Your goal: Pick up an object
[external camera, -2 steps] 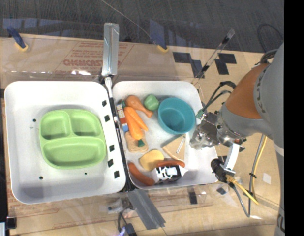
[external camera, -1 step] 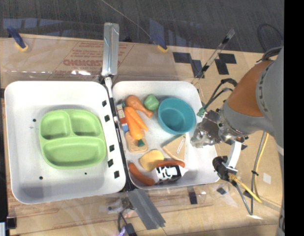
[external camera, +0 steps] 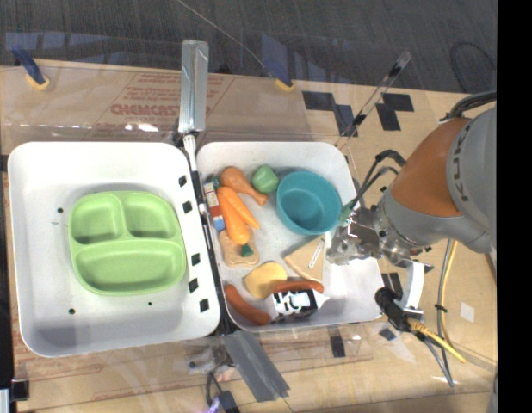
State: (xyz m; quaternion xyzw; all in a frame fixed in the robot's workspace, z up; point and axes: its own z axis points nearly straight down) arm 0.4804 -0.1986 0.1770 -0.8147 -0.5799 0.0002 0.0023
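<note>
Gripper sits low over the right edge of the right bin, just right of the teal cup. Cannot tell how the gripper is set from this angle; nothing is visibly held.

Nearest candidate: the tan wedge, just below the cup and just left of the gripper. Judgement: it lies flat and thin, so a top-down pinch must straddle its narrow width and go nearly to the bin floor, staying off the cup wall and the bin rim. The wedge may skid.

Other items, relative to the cup:
- 2 orange carrots to its left, one touching a small green piece
- yellow piece below-left
- red sausage further below-left
- black-and-white item directly below, past the wedge

Carrots look rounded and graspable, but they are packed close.

Left bin holds a green divided plate, well apart from the cup.
</note>
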